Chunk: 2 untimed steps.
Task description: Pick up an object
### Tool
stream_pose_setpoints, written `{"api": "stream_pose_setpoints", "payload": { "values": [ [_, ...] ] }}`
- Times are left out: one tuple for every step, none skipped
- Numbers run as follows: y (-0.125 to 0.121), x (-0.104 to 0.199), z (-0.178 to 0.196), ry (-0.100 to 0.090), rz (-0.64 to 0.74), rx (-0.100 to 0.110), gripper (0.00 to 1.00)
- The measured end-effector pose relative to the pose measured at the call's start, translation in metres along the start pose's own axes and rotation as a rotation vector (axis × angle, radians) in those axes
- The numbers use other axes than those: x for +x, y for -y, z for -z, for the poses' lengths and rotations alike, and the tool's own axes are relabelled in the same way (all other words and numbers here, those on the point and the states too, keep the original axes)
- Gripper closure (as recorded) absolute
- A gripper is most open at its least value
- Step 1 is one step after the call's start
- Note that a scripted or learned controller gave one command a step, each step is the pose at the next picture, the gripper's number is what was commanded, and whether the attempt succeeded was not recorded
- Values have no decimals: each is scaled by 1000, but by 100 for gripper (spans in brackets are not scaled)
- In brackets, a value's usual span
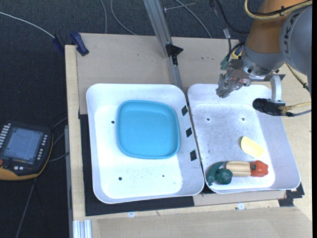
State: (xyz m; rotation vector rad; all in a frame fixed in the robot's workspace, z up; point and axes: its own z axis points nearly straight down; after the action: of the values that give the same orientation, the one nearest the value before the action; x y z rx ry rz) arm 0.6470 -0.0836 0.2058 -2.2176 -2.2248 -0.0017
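At the near edge of the right bin (pixel 282 133), three small things lie close together in its front corner. A dark green lump (pixel 219 175) sits at the left. Touching it, a tan wooden peg (pixel 238 168) lies on its side with its long axis running left to right, and a red piece (pixel 259 168) sits at its right end. Just behind these, apart from them, a pale yellow slice (pixel 251 146) lies flat on the bin floor.

The hand (pixel 226 87) hangs over the far rim of this same bin, well apart from all four things. They lie toward the viewer and slightly to the right of it, so any pick likely calls for a move across the bare, speckled floor toward the near corner. The yellow slice is the closest of them to the hand. Nothing sits between the fingers, and from this angle I cannot tell whether they are apart or together.

The left bin (pixel 99 148) holds a blue plate (pixel 148 129) in its middle. Both bins rest on a light wooden worktop (pixel 124 58). A metal pole (pixel 158 24) slants up from between the bins. Beyond the worktop lies dark carpet with cables, and a control tablet (pixel 22 148) sits on it at the left.
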Motion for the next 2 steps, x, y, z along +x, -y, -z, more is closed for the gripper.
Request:
{"api": "stream_pose_setpoints", "payload": {
  "values": [
    [11,41,6,0,0,-1,100],
    [20,94,2,0,1,0,100]
  ]
}}
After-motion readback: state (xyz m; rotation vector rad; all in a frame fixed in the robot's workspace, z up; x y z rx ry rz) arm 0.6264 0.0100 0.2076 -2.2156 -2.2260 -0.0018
